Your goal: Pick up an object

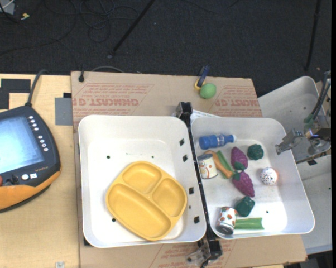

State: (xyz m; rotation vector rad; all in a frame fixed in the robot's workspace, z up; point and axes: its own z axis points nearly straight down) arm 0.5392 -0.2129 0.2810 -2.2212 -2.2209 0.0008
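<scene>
The right bin (291,205) holds several small toys. Among them are a blue bottle (215,141), a purple piece (239,158), a dark green piece (255,151), a white ball (268,176), a purple grape bunch (244,183), a small tin (207,167) and an orange carrot (224,165). Near the front lie another dark green piece (245,206), a green stick (249,223) and a small painted cup (228,219). My gripper (295,140) hangs at the bin's right rim, beyond the toys and touching none of them.
The left bin (101,144) carries a yellow divided plate (147,199). A green ball (207,90) rests on the cardboard behind the bins. A control pendant (17,158) lies at the far left on the bench.
</scene>
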